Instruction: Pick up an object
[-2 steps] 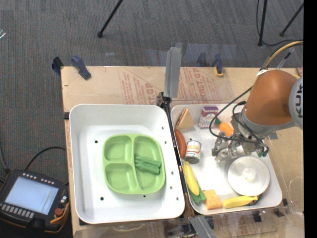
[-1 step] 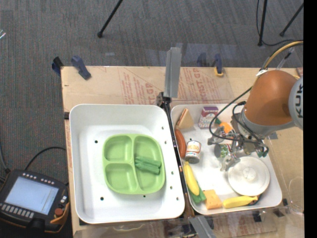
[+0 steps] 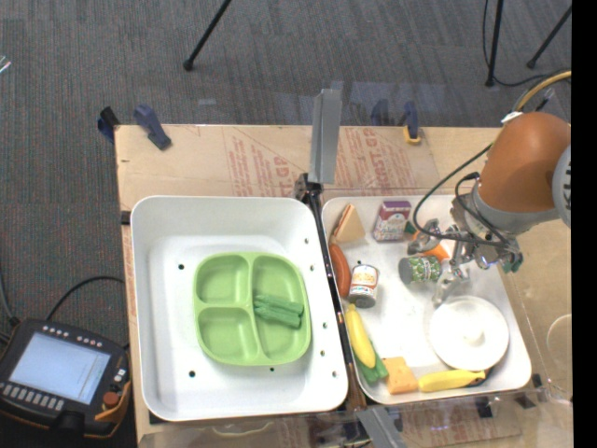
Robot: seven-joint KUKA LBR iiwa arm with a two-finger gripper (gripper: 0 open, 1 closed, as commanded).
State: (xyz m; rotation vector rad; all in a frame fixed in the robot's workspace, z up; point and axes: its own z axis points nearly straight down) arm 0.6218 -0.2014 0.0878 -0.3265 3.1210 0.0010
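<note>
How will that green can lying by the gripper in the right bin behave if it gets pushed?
The green can seems to lie on its side, so a nudge would probably roll it. Its smooth round wall looks slippery for a grasp. The white plate and the bin wall nearby would likely stop it.

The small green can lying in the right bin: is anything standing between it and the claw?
Nothing visible stands between them. The claw hangs just right of the small green can, with bare bin floor under it. An orange object touches the can's upper side, and the white round plate lies below.
</note>
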